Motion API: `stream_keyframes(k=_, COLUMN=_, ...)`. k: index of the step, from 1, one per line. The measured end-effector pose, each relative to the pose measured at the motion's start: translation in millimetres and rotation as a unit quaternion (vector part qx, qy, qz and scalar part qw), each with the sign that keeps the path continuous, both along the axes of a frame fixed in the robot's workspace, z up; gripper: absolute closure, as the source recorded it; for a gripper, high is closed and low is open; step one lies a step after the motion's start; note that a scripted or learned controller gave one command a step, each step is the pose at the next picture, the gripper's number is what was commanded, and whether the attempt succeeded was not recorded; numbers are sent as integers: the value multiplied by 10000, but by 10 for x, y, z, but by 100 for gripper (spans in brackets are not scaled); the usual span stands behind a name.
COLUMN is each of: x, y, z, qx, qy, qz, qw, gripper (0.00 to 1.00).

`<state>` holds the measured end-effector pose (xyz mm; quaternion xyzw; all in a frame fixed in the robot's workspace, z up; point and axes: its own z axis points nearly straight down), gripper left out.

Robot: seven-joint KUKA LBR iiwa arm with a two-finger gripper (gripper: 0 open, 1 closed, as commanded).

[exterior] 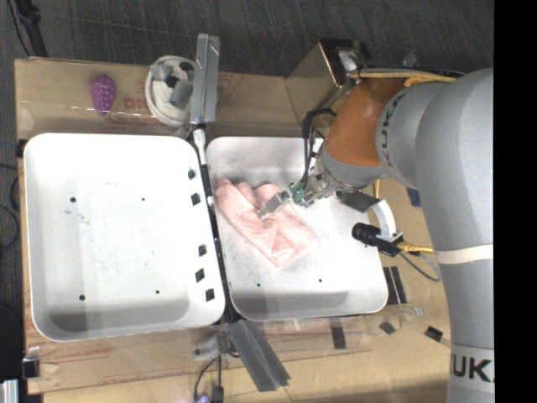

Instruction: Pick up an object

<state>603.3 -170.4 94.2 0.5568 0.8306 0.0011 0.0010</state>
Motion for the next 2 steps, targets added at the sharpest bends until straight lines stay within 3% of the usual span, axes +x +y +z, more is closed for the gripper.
stream_keyframes(k=1, x=458, y=218, z=-9, qx=-7, qy=7, qz=-167, qw=9999, gripper=0)
stream_keyframes(k=2, x=-84, y=165, z=-4, qx=-1, qy=6, qz=96, qw=10000, gripper=0)
